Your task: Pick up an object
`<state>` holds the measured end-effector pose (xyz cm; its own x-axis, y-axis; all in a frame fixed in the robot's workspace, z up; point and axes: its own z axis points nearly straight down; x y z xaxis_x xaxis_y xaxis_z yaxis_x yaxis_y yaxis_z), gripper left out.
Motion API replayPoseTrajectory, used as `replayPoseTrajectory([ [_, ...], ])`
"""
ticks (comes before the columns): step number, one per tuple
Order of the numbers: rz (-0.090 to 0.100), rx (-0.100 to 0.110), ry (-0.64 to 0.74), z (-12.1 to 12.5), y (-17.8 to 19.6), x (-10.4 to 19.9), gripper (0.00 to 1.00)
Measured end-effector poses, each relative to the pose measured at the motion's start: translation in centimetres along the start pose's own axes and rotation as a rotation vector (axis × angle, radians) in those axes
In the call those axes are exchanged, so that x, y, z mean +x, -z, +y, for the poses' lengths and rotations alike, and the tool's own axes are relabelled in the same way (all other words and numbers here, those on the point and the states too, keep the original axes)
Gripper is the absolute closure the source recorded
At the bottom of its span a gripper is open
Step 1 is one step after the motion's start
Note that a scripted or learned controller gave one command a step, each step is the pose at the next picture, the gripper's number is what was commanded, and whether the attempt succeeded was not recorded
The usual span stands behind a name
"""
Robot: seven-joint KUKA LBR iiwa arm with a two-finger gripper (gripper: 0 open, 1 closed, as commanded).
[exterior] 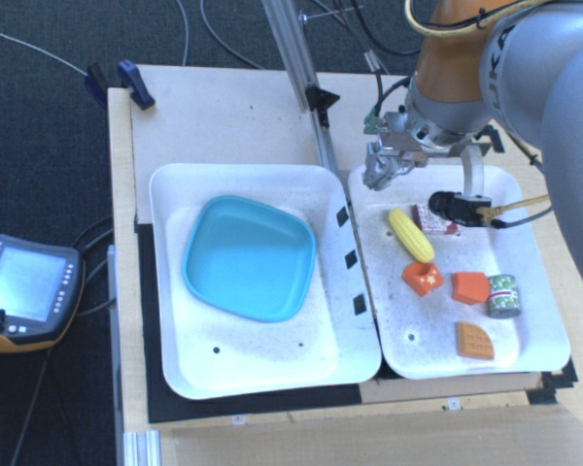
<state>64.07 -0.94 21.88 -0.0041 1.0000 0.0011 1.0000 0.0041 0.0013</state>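
tan cracker [474,341] lies nearest; pincer [381,171] hovers above corn [411,235], its spread unclear.

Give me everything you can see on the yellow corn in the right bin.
The corn is a small yellow cob, plastic-looking, with a ribbed surface and rounded ends. It lies flat on the floor of the right bin, slanting from upper left to lower right. Its lower end sits close to an orange piece; contact is unclear. The pincer hangs above and left of it, apart.
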Motion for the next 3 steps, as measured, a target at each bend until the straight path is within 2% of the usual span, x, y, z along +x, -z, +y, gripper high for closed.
replayPoseTrajectory([
  [1,0.0,0.001,0.0,0.9,-0.2,4.6,1.0],
  [2,0.0,0.0,0.0,2.0,1.7,9.5,1.0],
  [3,-0.001,0.0,-0.004,2.0,1.6,9.3,0.0],
])
